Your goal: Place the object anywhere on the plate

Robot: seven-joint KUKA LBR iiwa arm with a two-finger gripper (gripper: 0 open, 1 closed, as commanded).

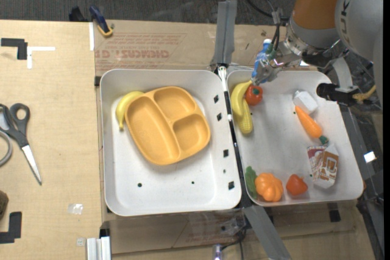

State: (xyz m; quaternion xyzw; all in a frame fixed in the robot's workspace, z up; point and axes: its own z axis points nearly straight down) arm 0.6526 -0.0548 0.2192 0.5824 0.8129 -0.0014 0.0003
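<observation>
Flanking white bins (113,149), wooden bench (49,149)

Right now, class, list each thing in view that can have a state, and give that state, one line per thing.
Plate: lying flat in the left bin, compartments bare.
Banana: outside the plate, tucked against its far-left rim.
Gripper: low over the right bin's far-left corner, just above the tomato.
Tomato: resting beside the corn.
Corn: lying flat along the bin wall.
Carrot: lying flat.
Packet: lying flat.
Scissors: on the bench, blades shut.
</observation>
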